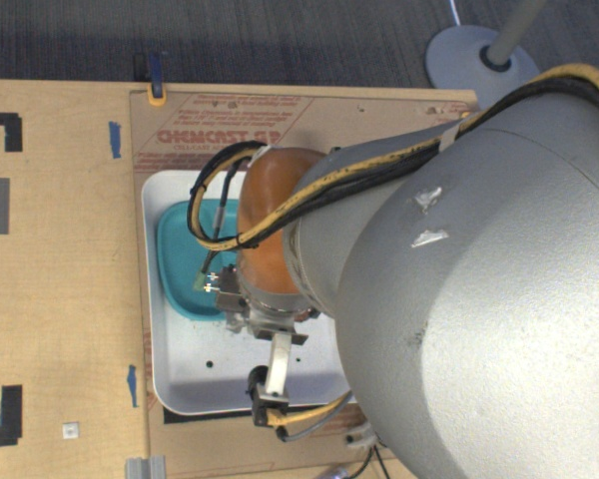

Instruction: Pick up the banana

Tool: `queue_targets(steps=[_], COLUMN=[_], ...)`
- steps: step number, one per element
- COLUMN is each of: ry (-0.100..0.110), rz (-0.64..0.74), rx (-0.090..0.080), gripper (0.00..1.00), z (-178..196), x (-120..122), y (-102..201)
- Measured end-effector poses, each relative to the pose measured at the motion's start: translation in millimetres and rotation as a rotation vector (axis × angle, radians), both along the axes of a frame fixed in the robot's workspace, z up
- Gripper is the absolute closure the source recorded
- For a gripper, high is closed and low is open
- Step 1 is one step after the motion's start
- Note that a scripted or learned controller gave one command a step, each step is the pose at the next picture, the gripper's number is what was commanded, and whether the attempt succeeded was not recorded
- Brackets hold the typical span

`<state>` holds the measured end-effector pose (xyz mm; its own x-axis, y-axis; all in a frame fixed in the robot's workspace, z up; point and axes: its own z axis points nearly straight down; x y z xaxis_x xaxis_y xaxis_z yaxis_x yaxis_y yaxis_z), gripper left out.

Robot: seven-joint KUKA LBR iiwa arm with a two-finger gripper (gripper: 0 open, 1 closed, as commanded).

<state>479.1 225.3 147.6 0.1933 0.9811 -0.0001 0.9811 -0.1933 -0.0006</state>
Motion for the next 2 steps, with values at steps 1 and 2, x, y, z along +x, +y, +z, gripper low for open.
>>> queue_targets(steps=[1,2], ry=[0.000,0.000], rz=[0.001,0.003], rx=[0.000,0.000], gripper=[1.00,1.00], z=[9.5,19.3], x=[0.1,0.3], y=[0.6,1.3])
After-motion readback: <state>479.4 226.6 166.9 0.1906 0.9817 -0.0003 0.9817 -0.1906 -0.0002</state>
